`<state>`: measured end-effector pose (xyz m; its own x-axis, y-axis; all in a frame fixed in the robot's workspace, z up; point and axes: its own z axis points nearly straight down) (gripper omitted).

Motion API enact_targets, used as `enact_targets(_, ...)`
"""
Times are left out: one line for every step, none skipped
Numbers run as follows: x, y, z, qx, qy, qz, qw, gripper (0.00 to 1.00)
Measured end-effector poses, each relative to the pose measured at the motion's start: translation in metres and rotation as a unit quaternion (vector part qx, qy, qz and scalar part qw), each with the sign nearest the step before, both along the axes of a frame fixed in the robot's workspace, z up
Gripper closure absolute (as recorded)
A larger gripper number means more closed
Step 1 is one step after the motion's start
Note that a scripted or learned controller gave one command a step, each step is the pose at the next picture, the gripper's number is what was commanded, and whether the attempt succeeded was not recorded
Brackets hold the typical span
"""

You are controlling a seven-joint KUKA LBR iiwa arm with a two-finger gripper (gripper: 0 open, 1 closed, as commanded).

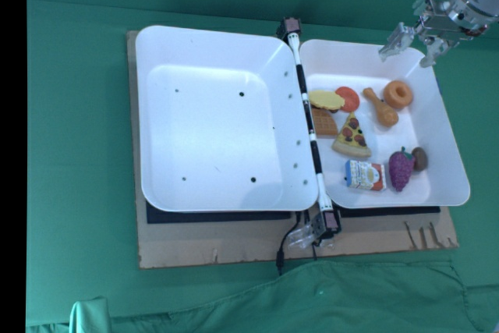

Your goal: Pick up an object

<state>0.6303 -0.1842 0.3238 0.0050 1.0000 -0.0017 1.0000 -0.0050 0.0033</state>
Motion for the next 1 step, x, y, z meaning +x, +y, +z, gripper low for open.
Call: enact_targets(0.0,0.0,0.0,0.0,0.0,0.0,1.0,0.0)
